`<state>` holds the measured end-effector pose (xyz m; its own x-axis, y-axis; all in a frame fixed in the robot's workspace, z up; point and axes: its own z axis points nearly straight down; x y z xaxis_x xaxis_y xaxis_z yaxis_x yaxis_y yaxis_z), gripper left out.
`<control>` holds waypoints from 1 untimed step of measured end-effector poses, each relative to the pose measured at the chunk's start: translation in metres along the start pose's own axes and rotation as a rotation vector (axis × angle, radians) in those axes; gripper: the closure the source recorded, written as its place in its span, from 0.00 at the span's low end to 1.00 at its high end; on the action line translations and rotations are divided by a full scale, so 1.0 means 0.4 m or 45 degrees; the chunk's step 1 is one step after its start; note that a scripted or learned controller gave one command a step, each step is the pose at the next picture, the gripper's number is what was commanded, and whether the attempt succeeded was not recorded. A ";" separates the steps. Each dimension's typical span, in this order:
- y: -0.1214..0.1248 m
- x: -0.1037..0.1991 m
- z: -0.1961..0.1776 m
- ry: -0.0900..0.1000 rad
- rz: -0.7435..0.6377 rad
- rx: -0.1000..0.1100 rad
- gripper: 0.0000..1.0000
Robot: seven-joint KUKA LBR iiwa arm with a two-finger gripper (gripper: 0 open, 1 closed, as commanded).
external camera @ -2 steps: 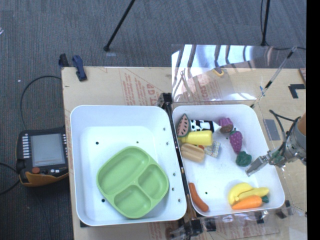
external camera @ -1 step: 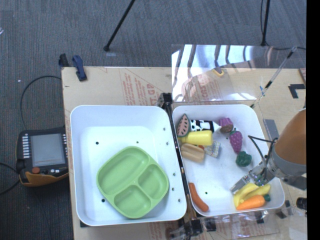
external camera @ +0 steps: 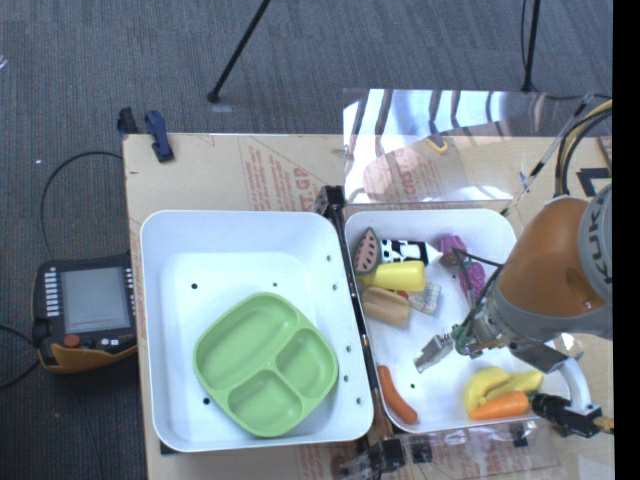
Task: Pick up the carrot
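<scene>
Over the bench, camera view:
Left bin [external camera: 170,268]: green divided plate [external camera: 266,364].
Right bin [external camera: 490,224]: toy foods, sausage [external camera: 397,395], banana [external camera: 492,383], carrot [external camera: 498,405] by near right corner.
Gripper [external camera: 436,352]: low over bin middle, grasping nothing; finger spread, cannot tell.
Carrot: apart from gripper, toward near right corner, against banana.

**Hidden and cut-off parts of the bench scene**

The grey and orange arm [external camera: 560,268] covers the right side of the right bin [external camera: 400,223] and runs out of view at the right edge. The gripper [external camera: 440,348] is small and blurred; its fingers cannot be made out. The carrot [external camera: 500,405] is partly covered by the arm's lower hardware, as is the yellow banana [external camera: 485,383] touching it. Small purple items [external camera: 455,248] near the arm are too unclear to identify. The bench's front edge [external camera: 330,463] is cropped.
</scene>
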<state>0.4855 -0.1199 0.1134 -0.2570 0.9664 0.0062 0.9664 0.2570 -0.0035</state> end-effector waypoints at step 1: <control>-0.006 0.085 0.070 -0.001 0.146 0.005 0.00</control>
<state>0.4744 -0.0876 0.0855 -0.1451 0.9894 0.0052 0.9894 0.1451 -0.0080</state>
